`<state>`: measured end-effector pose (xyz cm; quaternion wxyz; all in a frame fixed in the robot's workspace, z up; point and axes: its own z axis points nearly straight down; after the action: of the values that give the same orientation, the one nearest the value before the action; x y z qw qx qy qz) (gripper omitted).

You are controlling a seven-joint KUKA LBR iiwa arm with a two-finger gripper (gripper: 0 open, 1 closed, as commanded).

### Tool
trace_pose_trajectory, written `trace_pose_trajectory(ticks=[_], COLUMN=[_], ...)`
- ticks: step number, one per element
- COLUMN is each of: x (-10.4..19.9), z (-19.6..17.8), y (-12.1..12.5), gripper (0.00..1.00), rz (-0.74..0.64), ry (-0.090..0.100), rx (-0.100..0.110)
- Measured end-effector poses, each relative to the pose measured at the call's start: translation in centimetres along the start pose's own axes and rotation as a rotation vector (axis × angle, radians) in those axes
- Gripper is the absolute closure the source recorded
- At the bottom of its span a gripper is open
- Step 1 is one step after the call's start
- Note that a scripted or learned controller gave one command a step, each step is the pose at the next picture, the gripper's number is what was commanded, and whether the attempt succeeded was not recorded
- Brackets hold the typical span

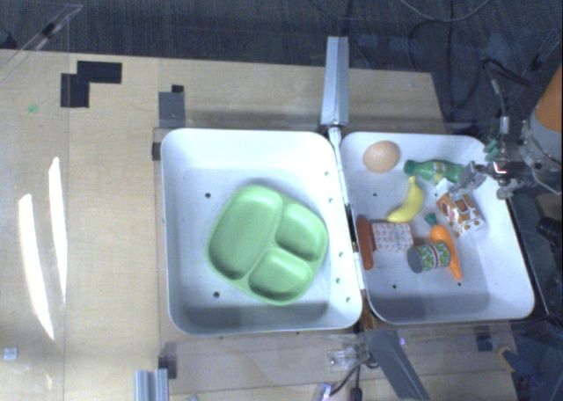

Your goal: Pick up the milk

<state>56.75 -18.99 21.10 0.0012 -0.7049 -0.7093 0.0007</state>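
Camera view: gripper point(475, 175) is hovering at the right bin's point(457, 302) right edge.
Milk carton point(460, 213) is lying just below it; finger spacing is impossible to tell.

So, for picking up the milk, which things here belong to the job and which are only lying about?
Belonging to the job:
- milk carton, in the right bin
- tool, over that bin's right side, near the carton

Only lying about:
- egg
- green bottle
- banana
- carrot
- can
- red-patterned packet
- sausage
- green divided plate in the left bin
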Motion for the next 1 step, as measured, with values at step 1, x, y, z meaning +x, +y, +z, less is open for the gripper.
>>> trace_pose_trajectory(ticks=[1], x=[-0.76], z=[2.93], y=[4.49], gripper=[0.0], rz=[0.01], ry=[-0.001], rx=[-0.002])
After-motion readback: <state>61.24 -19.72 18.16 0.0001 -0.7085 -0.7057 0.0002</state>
